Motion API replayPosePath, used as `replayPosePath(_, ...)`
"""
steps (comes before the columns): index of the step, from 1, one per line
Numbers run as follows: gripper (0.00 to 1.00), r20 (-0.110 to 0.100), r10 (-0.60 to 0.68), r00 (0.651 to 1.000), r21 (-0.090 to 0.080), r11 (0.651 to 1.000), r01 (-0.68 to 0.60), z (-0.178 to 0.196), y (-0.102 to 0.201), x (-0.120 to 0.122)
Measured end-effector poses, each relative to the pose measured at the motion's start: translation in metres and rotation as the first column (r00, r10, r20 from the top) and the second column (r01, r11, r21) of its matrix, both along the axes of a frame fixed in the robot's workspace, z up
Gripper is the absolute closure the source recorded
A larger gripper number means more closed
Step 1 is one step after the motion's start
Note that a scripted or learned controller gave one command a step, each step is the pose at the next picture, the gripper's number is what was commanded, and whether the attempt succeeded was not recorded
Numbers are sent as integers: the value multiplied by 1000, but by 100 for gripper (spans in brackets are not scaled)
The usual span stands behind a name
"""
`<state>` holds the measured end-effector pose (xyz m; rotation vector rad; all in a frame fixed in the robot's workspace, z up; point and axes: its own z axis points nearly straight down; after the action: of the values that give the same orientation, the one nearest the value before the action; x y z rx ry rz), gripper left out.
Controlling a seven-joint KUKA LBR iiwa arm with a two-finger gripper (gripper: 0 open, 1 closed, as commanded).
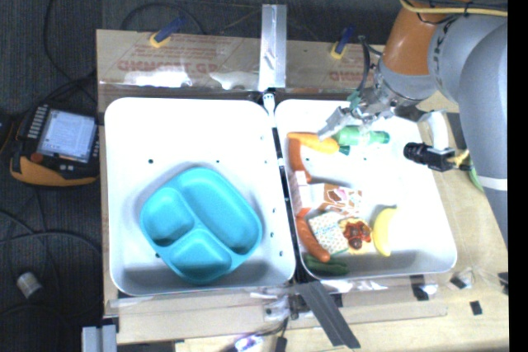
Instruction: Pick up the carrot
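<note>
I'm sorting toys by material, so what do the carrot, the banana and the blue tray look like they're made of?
The carrot looks like smooth moulded plastic: even orange colour with a slight sheen, probably a toy. The banana seems the same, uniform yellow and glossy. The blue tray in the left bin looks like rigid matte plastic, with soft moulded compartment edges. None of this is certain from looks alone.

Arm comes in from the right, gripper (pixel 356 113) sitting over the back of the right bin (pixel 429 206), just beside the carrot (pixel 312 143) and a green thing (pixel 363 138). Banana (pixel 383 230), sausage (pixel 312 238) and some food cards (pixel 338 214) sit nearer the front. Left bin (pixel 136 128) has a blue tray (pixel 198 222).
</note>
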<state>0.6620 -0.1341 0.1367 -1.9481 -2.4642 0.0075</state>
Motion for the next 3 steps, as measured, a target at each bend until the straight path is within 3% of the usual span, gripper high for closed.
replayPosePath(1,0,26,236,971,-13,972,-236,-24,15,-15)
replayPosePath(2,0,12,-76,997,0,997,76,-49,29,10)
replayPosePath(3,0,13,54,998,1,999,-54,-47,31,-51)
